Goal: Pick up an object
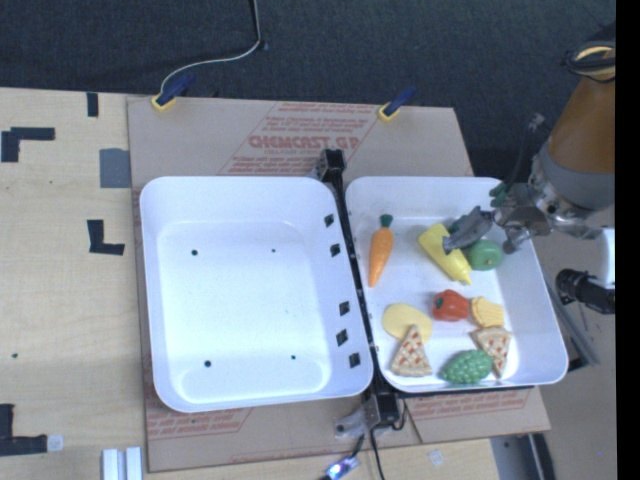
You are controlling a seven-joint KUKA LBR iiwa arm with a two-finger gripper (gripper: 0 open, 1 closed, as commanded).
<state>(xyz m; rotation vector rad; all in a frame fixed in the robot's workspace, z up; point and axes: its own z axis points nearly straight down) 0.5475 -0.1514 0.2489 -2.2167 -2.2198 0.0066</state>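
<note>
- Broccoli [466, 367] lies nearest the camera, at six o'clock in the right bin [545, 298], between two waffle wedges.
- The corn [445, 249] and green ball [485, 256], at one o'clock, sit just under the gripper [487, 226].
- Nothing looks lifted; the pick remains undone.
- Arm reaches in from three o'clock, wrist low.
- Finger state: cannot tell.

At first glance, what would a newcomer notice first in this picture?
The bright toy food crowded in the right bin: an orange carrot near the divider, a red pepper in the middle, a green piece at the front. Next, the arm's end effector low over a yellow piece at the back. The left bin looks plain white.
</note>
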